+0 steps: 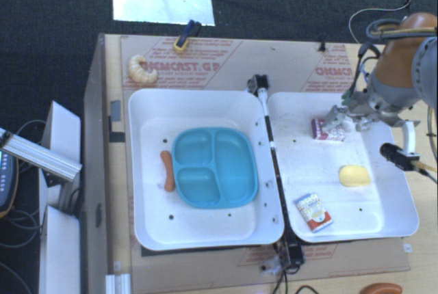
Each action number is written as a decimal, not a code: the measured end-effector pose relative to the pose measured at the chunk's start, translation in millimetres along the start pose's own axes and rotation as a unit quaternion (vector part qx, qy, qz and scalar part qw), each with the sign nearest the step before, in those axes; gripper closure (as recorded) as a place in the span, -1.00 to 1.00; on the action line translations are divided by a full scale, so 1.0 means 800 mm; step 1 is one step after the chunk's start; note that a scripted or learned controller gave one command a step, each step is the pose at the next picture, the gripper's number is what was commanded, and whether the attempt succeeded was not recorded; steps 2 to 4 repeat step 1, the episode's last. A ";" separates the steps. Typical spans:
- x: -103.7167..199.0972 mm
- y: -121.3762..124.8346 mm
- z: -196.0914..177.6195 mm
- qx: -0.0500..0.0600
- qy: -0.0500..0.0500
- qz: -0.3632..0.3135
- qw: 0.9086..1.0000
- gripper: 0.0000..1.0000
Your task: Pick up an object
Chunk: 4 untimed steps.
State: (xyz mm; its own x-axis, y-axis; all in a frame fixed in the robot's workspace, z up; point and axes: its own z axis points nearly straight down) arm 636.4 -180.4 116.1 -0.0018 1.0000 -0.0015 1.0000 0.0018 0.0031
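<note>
I see the gripper [340, 118] low over the right bin [397, 217], near that bin's far edge and toward its left side, with the arm [404, 60] coming in over the far right corner. Its tip sits right at a small red-and-white packet [321, 129], which lies on the bin floor; I cannot tell how far the fingers are spread or whether they have hold of the packet. A yellow lump [354, 176] lies near the middle of the same bin, and a small orange-and-white box [314, 211] lies close to its near edge. In the left bin [147, 149] I see a blue divided tray [214, 167] at the centre with an orange sausage-shaped piece [168, 170] just beside its left edge.
</note>
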 end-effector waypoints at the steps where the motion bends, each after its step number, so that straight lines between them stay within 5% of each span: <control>1: 0.053 0.030 0.033 -0.004 -0.002 -0.001 1.000 -1.00; 4: 0.053 0.030 0.033 -0.004 -0.002 -0.001 1.000 -1.00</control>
